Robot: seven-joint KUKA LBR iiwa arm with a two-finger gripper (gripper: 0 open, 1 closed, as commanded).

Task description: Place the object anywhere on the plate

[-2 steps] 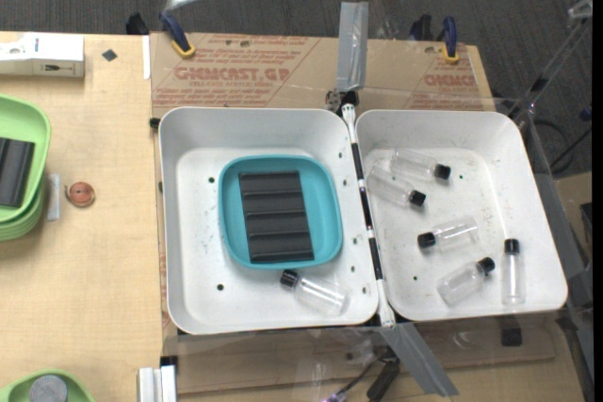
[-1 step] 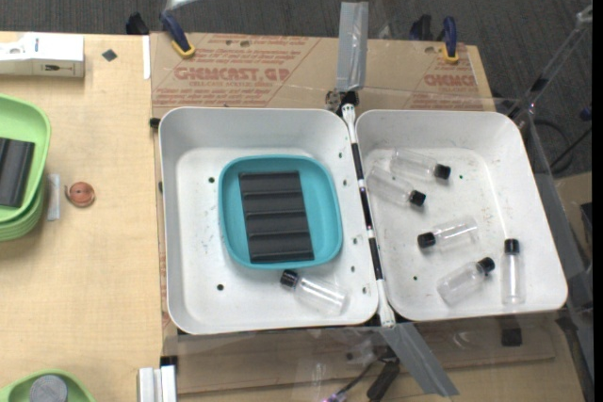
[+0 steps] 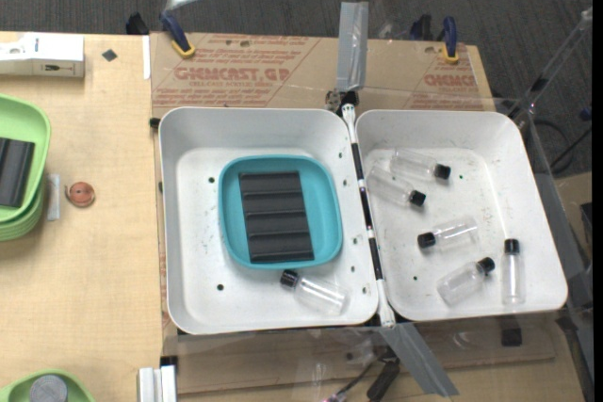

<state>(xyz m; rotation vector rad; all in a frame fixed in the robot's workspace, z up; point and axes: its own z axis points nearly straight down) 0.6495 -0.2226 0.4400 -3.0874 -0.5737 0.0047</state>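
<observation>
Teal plate (image 3: pixel 232 202): sits in the middle of the left bin (image 3: pixel 188 155), with a dark ribbed insert (image 3: pixel 275 217) covering most of its floor.

Clear stray vial (image 3: pixel 313 290): lies on its side on the left bin's floor, just off the plate's front right corner and near the bin's front edge. Its black cap points toward the plate. It is beside the plate, not on it.

Other vials: five more lie scattered in the right bin, two (image 3: pixel 419 168) (image 3: pixel 396 188) toward the back left, one (image 3: pixel 448 236) in the middle, and two (image 3: pixel 468 279) (image 3: pixel 512 270) near the front right corner.

Right bin (image 3: pixel 499 155): touches the left bin along a centre seam.

Gripper state: cannot tell.

Step in hand: probably choosing and grasping one vial, as the plate carries none yet.

Best candidate: the stray vial looks like the shortest carry, though it lies close to the front wall. The middle vial of the right bin has more room around it.

Grasp advice: close across the vial's short width, at mid-body, not over the cap. Smooth round plastic will likely roll or squirt out of an off-centre pinch.

Release advice: carry it over the ribbed insert and let go low, with the vial lying along the grooves, so it settles instead of rolling off over the rim.

Risk: clipping the plate's rim or a bin wall on the way down.
</observation>
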